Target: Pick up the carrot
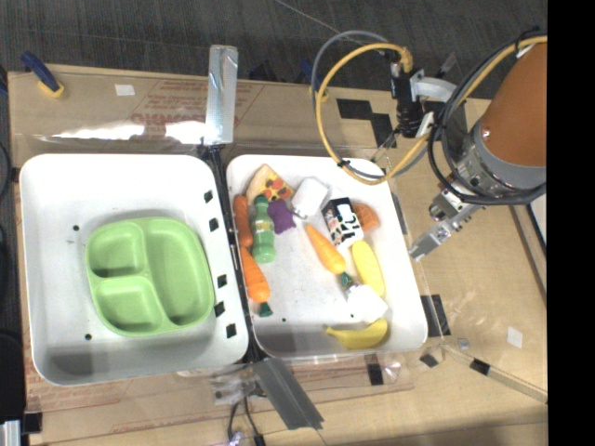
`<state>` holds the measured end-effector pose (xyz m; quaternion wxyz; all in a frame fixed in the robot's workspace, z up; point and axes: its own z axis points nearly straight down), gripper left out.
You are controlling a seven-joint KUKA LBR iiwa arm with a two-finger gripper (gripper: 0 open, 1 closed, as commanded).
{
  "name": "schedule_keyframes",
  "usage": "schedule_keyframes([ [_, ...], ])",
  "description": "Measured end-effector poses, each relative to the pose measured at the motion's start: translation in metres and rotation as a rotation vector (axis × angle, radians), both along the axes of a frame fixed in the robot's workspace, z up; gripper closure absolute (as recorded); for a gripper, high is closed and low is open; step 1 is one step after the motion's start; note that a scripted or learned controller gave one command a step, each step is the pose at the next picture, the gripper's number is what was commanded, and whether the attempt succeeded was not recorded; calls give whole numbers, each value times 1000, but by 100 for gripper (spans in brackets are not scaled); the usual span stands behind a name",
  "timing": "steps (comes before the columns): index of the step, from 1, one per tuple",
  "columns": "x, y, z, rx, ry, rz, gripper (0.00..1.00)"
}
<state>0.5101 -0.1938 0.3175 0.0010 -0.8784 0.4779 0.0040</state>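
Note:
The carrot [256,280], orange with a small green stem end, lies along the left wall of the right bin [284,337], pointing toward the front. A second orange, carrot-like piece [325,248] lies slanted in the middle of that bin. My gripper [441,228] hangs outside the right bin, just past its right wall, well to the right of the carrot. Nothing of the bin's contents is seen at it.
The right bin also holds a green bottle [264,232], a purple piece [281,215], a pizza slice [268,184], a black-and-white bottle [341,221], yellow corn [368,266] and a banana [358,335]. The left bin [46,212] holds a green divided plate [149,274]. Yellow cable [321,82] loops behind.

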Motion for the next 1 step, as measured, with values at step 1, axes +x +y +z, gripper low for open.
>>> schedule_keyframes([
  [1, 1, 2, 10, 1, 0, 3, 100],
])
